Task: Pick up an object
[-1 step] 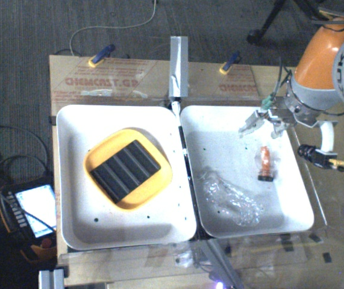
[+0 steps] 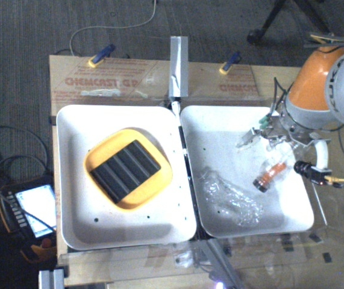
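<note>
Nothing is lifted yet: the gripper (image 2: pixel 272 138) hangs over the right bin's (image 2: pixel 220 131) far right side, fingers hard to tell, while a small bottle (image 2: pixel 268 176) lies near its right edge.

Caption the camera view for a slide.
KUKA arm reaches over the right bin, near a small clear bottle; left bin holds a yellow tray.

We see the left bin (image 2: pixel 75 179) largely taken up by a yellow tray (image 2: pixel 129 168), with bare floor along its edges; in the right bin (image 2: pixel 220 143), crumpled plastic (image 2: pixel 232 198) and a small bottle (image 2: pixel 269 175) leave the upper-left floor open.
</note>
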{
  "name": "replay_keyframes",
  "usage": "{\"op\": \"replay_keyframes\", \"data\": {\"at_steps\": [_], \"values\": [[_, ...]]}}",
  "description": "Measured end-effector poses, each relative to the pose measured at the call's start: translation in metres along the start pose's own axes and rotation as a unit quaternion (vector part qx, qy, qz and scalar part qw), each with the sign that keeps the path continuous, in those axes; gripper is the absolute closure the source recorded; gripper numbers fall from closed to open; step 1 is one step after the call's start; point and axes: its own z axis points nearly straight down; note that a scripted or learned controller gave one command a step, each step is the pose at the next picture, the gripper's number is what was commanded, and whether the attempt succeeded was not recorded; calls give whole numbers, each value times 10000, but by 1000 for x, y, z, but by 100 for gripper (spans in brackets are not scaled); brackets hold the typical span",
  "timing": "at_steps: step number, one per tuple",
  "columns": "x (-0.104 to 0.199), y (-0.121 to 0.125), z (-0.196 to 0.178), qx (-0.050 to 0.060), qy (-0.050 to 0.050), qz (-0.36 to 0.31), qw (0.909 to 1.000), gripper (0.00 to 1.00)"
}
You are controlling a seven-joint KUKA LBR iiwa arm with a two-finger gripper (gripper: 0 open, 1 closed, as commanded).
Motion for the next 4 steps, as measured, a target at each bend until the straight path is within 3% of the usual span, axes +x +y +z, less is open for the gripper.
{"op": "replay_keyframes", "data": {"at_steps": [1,2,3,4], "values": [[-24,-36,48,-14,4,-345,9994,0],[33,-86,50,-79,-48,-996,9950,0],[-3,-31,-24,7,-19,-505,9987,0],[37,-69,51,-62,-38,-789,9969,0]]}}
